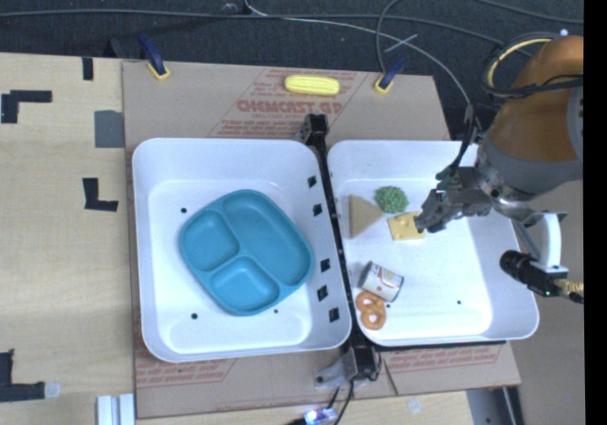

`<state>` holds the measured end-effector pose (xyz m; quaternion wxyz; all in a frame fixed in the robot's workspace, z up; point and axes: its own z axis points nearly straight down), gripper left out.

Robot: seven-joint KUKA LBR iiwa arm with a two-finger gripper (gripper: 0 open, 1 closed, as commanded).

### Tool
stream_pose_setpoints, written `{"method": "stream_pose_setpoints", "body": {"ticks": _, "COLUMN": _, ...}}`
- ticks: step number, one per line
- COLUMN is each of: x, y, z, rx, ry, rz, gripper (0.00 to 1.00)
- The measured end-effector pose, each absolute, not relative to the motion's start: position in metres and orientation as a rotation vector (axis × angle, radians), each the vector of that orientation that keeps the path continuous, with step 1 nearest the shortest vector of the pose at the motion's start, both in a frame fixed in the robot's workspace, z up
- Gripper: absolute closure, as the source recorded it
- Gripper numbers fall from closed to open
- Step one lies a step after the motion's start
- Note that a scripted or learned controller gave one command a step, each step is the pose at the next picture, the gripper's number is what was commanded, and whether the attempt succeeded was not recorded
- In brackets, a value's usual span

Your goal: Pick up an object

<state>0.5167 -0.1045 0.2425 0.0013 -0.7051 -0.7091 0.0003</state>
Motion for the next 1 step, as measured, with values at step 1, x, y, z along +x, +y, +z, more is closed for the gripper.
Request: {"method": "stream_pose_setpoints", "body": {"ticks": 1, "x": 0.5185, "y": -0.0512, "z": 0.2278, "rx": -2.213, "ry": -2.226, "rz": 0.002, "gripper": 1.0}}
